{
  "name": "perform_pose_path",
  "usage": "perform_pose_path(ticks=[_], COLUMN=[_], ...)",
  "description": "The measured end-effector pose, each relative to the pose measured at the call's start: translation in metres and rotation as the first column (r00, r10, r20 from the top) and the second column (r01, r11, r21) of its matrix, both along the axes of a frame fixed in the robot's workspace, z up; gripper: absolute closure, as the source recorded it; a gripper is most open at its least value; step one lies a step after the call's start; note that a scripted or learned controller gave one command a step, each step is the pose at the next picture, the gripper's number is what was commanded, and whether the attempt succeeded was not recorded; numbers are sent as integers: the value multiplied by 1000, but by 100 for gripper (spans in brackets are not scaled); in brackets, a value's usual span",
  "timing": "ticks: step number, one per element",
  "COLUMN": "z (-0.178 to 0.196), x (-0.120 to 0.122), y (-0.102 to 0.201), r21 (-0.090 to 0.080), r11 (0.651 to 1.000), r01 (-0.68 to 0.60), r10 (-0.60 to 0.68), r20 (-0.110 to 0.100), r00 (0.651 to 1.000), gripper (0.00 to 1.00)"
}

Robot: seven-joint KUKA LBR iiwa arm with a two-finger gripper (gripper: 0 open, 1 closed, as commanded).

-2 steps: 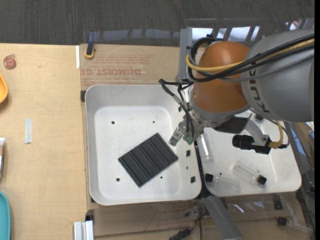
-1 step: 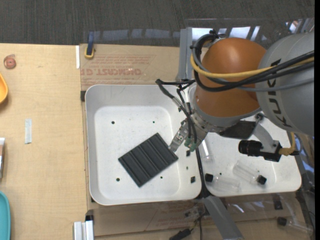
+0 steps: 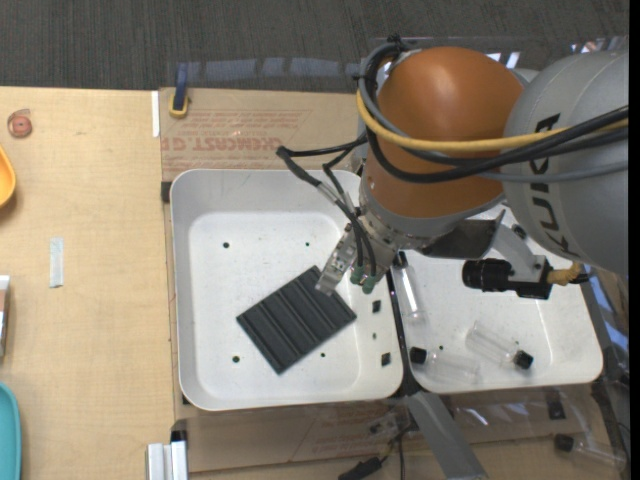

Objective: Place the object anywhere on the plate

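Note:
A dark grey ribbed rectangular plate [image 3: 296,320] lies flat and turned at an angle in the left white bin [image 3: 200,268]. My gripper [image 3: 350,266] hangs under the big orange wrist, just above the plate's upper right corner and close to the wall between the bins. The wrist and its cables hide most of it. A small pale grey and green piece shows at its tip; I cannot tell whether this is a held object or part of the tool. In the right bin [image 3: 570,358] lie clear plastic tubes with black caps [image 3: 497,347], one of them [image 3: 406,294] beside the dividing wall.
Small black bits [image 3: 385,359] lie on the left bin's floor near its right wall. The grey arm covers the back of the right bin. A wooden bench top [image 3: 80,298] stretches to the left, with an orange thing [image 3: 4,183] and a teal thing [image 3: 6,438] at its edge.

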State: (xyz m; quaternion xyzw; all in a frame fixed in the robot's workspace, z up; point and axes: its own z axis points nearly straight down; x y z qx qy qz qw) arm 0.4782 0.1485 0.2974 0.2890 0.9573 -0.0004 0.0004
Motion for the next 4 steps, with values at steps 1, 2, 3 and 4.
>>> perform_pose_path(ticks=[1,2,3,4], z=[-51,-12,-30,-80], x=[0,24,25,22], y=[-2,-69,-101,-68], r21=[-1,0,0,2], r11=[1000,998,991,897], r01=[-16,-59,-136,-441], r10=[16,59,136,441], r20=[-3,1,-1,-2], r00=[1000,998,991,897], gripper=[100,100,100,100])
